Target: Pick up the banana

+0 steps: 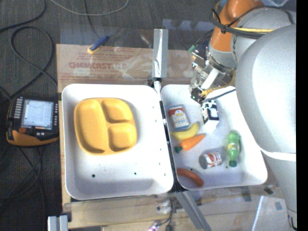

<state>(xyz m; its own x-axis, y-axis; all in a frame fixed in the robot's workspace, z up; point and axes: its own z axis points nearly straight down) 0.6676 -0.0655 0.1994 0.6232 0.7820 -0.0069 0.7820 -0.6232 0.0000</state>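
The yellow banana (186,131) lies in the right bin (250,177), near its left wall. It is wedged between an upright can with a red and blue label (178,118) behind it and an orange carrot (193,141) in front. My gripper (198,93) hangs over the bin's back edge, up and to the right of the banana and well apart from it. Nothing shows in its grasp.
A black and white object (210,112) sits just below the gripper. A green bottle (233,148), a tipped can (210,160) and a reddish sausage (190,176) lie toward the front. The left bin (86,182) holds a yellow divided tray (106,124).
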